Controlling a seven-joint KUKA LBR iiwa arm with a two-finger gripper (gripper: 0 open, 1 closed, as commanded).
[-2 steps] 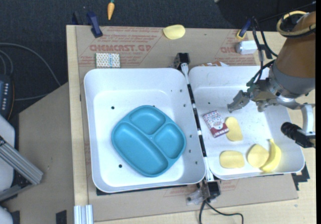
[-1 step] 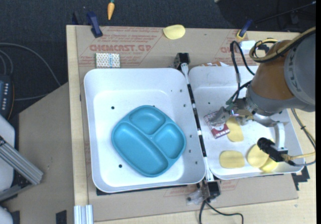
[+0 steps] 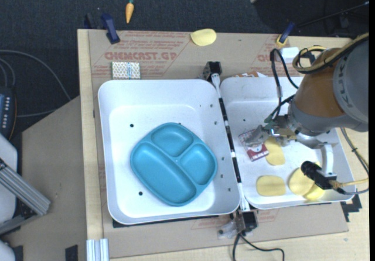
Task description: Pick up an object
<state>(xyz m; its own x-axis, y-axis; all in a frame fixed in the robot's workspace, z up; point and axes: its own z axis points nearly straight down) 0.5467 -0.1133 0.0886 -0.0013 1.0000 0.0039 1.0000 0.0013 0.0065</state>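
Observation:
In the right bin (image 3: 246, 93), my gripper (image 3: 255, 136) is low over the left-middle part. Directly below it lies a small red and white packet (image 3: 256, 153), close to the gripper or touching it. I see nothing lifted. A yellow piece (image 3: 275, 154) rests just right of the packet. Two more flat yellow pieces (image 3: 270, 185) (image 3: 300, 182) lie near the bin's front wall. The grey arm with its orange band (image 3: 319, 93) comes in from the right and hides the bin's right part.
The left bin (image 3: 117, 99) holds a blue divided plate (image 3: 173, 163). On the bench behind the bins lie a yellow piece (image 3: 203, 37), a patterned packet (image 3: 126, 69) and a blue clip (image 3: 109, 28). A small carrot (image 3: 129, 11) lies on the floor beyond.

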